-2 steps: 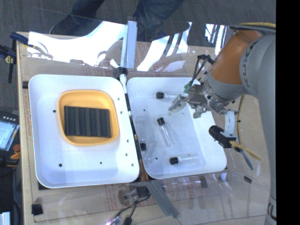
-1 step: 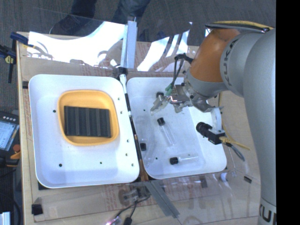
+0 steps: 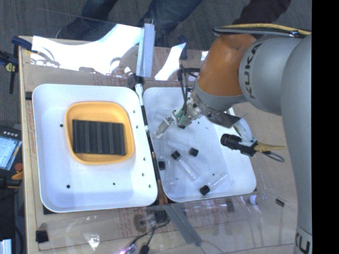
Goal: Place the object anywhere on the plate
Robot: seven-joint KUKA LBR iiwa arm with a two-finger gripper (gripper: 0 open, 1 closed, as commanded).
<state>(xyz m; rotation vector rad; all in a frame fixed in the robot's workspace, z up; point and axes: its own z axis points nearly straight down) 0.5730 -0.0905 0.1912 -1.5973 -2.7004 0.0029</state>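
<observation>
Camera view, one moment, looking down at a slant.

- Two white bins side by side. The left bin [image 3: 47,110] holds a yellow plate [image 3: 98,109] lying flat near its middle. A dark ribbed insert [image 3: 100,136] sits in the plate's well.
- The right bin [image 3: 238,176] holds the loose small things.
  - Two small black pieces [image 3: 175,155] lie near each other at the bin's middle.
  - A black bit [image 3: 161,165] lies close to the left wall.
  - A black cube [image 3: 204,190] lies near the front wall.
  - Clear tubes [image 3: 186,169] lie among them, hard to make out against the white floor.
- Which of these is the object to be moved cannot be told. All of them lie in the right bin, across the bin walls from the plate.
- The arm [image 3: 275,73] comes in from the right, with its orange band [image 3: 228,70] over the far part of the right bin.
- The gripper [image 3: 174,121] points down and leftward over the upper left part of the right bin, near the wall shared with the left bin. It is above the two middle black pieces in the frame and apart from them.
- Whether the gripper is open or closed cannot be told: the tip is small and cluttered. Nothing can be made out in its grip.
</observation>
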